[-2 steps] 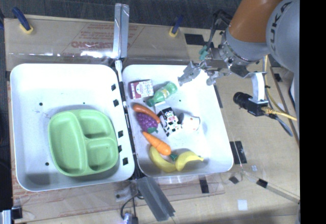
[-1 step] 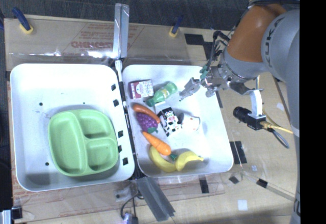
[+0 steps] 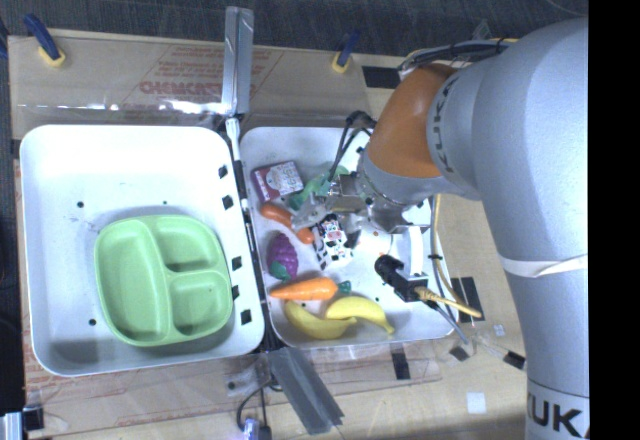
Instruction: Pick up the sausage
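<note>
- Sausage (image 3: pixel 277 214), small and orange-brown, lying in the right bin (image 3: pixel 415 328) close to its left wall, below the dark red packet (image 3: pixel 278 178) and above the purple grape bunch (image 3: pixel 283 254).
- Claw (image 3: pixel 338 200) low over the middle of that bin, at about 3 o'clock from the sausage and near it, not touching; state not readable from this angle.
- Black-and-white cow-patterned toy (image 3: pixel 333 240) just below the claw, at 6 o'clock.
- Crowded toward 6 o'clock of the sausage: grapes, then carrot (image 3: pixel 306 288), then banana (image 3: pixel 338 316) along the bin's near edge.
- Left wall tight at 9 o'clock of the sausage; little free floor there.
- Bare white floor at the bin's far edge, near 12 o'clock.
- Left bin (image 3: pixel 60 188) holding a green divided tray (image 3: pixel 163 278), with open floor around it.
</note>
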`<action>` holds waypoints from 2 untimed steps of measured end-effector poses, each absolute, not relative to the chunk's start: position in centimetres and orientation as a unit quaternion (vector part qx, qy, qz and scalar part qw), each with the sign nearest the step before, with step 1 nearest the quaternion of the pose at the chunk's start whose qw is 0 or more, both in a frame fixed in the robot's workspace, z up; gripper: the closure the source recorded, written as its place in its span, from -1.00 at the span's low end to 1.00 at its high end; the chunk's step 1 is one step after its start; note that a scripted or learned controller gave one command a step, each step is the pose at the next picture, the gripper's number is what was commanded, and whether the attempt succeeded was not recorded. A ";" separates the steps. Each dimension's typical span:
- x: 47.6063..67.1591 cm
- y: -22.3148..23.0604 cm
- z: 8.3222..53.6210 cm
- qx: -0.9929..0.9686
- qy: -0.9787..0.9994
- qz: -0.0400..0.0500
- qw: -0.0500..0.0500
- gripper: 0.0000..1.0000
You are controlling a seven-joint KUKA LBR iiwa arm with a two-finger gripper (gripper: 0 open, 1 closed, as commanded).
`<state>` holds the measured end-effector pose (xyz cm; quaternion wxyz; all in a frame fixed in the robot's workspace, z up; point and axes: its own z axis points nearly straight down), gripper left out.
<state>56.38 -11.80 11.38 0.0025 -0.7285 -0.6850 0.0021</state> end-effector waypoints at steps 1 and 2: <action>61.2 -0.5 19.3 -0.714 -0.700 0.000 0.001 -1.00; 54.9 3.2 19.1 -0.714 -0.700 0.002 0.002 -1.00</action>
